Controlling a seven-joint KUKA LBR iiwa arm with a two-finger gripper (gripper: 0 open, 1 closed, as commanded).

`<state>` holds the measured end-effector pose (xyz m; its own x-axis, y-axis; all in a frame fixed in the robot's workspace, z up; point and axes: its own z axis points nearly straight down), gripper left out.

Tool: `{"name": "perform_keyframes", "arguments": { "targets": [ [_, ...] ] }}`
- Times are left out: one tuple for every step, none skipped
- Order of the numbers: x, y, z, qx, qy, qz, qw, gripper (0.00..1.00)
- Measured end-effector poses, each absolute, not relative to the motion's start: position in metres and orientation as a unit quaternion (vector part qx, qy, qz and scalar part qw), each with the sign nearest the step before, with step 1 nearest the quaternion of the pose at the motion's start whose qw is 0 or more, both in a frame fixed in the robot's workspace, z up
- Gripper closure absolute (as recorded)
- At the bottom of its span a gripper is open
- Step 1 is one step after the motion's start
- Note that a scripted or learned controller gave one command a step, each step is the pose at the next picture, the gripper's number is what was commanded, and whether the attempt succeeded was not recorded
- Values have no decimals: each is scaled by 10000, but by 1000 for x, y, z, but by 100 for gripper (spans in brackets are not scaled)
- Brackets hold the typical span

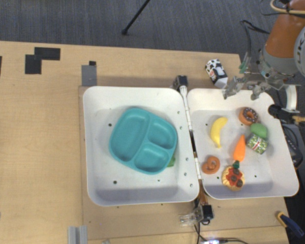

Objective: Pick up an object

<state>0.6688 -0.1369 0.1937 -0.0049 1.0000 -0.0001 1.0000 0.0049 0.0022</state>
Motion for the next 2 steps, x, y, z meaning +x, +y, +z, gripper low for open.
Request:
{"name": "perform_keyframes", "arguments": {
  "targets": [
    [598, -131, 86, 7756, 6312, 16, 21, 0],
    [540, -91, 88, 8085, 5884, 33, 32, 0]
  ]
}}
